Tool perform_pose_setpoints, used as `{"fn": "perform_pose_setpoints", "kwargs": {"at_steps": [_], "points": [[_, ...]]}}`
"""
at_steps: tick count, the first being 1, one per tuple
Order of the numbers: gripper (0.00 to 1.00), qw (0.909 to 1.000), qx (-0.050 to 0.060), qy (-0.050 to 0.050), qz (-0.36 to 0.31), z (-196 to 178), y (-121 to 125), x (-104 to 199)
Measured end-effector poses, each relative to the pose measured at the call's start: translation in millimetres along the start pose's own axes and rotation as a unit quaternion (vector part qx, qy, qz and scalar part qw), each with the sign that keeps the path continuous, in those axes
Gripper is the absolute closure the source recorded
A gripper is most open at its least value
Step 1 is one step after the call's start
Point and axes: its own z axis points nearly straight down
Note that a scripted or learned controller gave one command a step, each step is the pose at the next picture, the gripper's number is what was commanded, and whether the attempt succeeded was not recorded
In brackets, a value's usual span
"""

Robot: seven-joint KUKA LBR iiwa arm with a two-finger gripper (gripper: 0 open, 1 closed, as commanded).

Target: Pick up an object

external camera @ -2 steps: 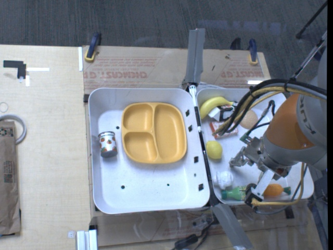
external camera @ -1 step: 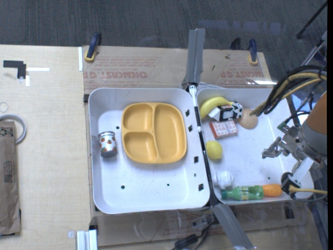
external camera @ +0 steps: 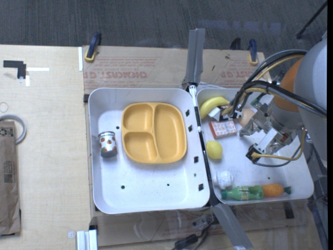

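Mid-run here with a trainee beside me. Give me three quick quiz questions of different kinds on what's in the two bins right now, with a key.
1. True or false: the yellow divided plate lies in the left bin.
2. Which lies nearest the small can? A) lemon B) plate C) green bottle
3. Fill in: the carrot lies at the green bottle's ____ end, along the right bin's near wall.

Key: 1 true; 2 B; 3 right.
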Motion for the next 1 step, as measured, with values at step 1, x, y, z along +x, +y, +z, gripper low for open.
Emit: {"fn": "perform_pose_setpoints", "kwargs": {"at_steps": [1], "points": [[0.00, 0.9874, 0.001, 0.000, 0.158, -44.3, -0.6, -80.7]]}}
